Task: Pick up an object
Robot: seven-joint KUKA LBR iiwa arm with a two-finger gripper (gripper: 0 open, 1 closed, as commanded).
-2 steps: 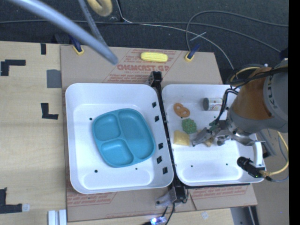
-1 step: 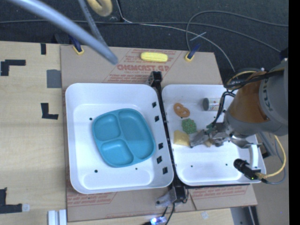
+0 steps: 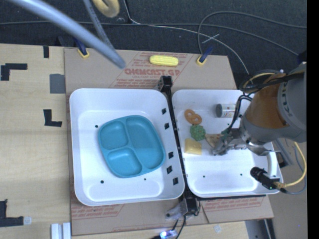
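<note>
Two shallow white bins sit side by side on a sheet of brown cardboard (image 3: 209, 73) laid over the wooden bench; the left bin (image 3: 84, 148) holds a blue divided plate (image 3: 130, 146) with three compartments, lying flat near its middle; the right bin (image 3: 224, 183) holds the small things, all gathered in its upper half. A brown pretzel-shaped piece (image 3: 192, 116) lies near the top left of that bin; just below it is a green, knobbly piece like broccoli (image 3: 198, 132), and touching that from below is a pale yellow wedge (image 3: 193, 146); a small grey cylinder with a clear end (image 3: 223, 110) lies toward the top, apart from the others. The arm (image 3: 271, 111), grey with its orange band, reaches in from the right, and the gripper (image 3: 220, 146) is down low in the right bin, just to the right of the yellow wedge and the green piece; a tan, indistinct object (image 3: 213, 140) lies right at its tip, but whether that object is between its two halves cannot be told, nor how wide the tool stands, since it is dark and blurred against the bin floor. A yellow corn cob (image 3: 163, 60) lies on the cardboard beyond the bins.
</note>
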